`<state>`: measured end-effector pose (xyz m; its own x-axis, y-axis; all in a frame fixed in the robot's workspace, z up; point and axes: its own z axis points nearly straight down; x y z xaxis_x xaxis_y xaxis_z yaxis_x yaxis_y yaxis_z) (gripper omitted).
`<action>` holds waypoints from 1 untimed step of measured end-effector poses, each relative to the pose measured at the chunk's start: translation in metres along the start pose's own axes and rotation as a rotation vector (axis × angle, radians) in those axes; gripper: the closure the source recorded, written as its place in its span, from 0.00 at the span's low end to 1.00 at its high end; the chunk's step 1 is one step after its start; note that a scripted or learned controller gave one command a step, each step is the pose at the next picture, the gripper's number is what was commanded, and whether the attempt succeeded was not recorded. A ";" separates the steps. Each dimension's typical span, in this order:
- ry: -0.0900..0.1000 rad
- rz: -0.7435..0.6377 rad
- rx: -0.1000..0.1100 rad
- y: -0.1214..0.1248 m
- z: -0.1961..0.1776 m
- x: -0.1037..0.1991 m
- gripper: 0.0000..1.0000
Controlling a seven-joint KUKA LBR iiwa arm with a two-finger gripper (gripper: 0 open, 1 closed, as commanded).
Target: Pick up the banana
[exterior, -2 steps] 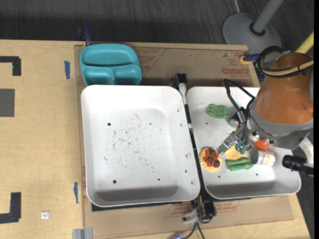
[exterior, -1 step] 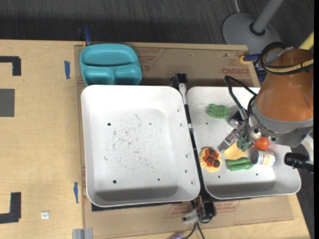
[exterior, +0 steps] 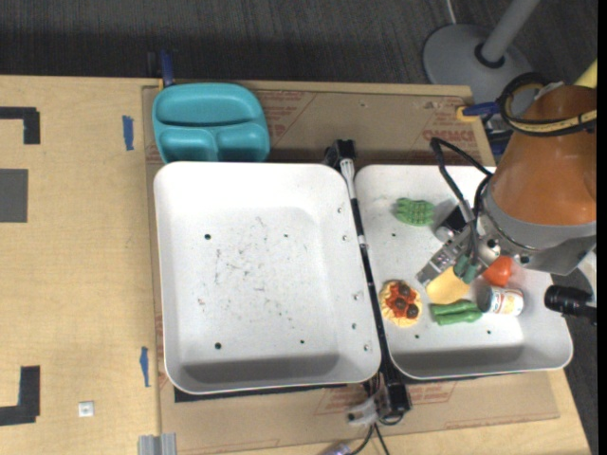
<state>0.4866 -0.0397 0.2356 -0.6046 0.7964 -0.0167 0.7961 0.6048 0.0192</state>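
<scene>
The counter [exterior: 76,254], a cardboard-coloured surface marked with dark tape, carries two shallow white bins set side by side and clamped along their shared edge, presumably so they do not shift under my reach. The left bin [exterior: 256,273] holds only scuff marks; directly at its twelve o'clock a teal divided tray [exterior: 211,121] stands apart from the work. The right bin [exterior: 493,344] holds the clutter, and my arm [exterior: 550,159] enters over it from three o'clock, the orange band covering much of its upper right quarter. My pincer [exterior: 453,252] sits low over the middle of this bin, angled toward eight o'clock. I cannot tell whether it is spread or closed, as the tips merge with the items beneath, and I record no item as held. The banana [exterior: 443,286], a yellow shape, lies just at six o'clock of the pincer tips, touching or nearly touching them; which, I cannot say. A green pod-like item [exterior: 455,312] lies against the banana at five o'clock. A leafy green item [exterior: 413,210] rests well apart at eleven o'clock. A small round pizza toy [exterior: 400,301] sits near the dividing edge at nine o'clock of the banana. A white bottle [exterior: 503,302] and an orange-red item [exterior: 498,270] crowd the three o'clock side. Assessment: the approach is aligned, the grasp unconfirmed, and neighbouring items risk being caught.
</scene>
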 end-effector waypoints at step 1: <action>-0.003 0.000 -0.003 0.001 -0.010 -0.001 1.00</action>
<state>0.4879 -0.0396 0.2458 -0.6042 0.7966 -0.0198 0.7963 0.6045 0.0225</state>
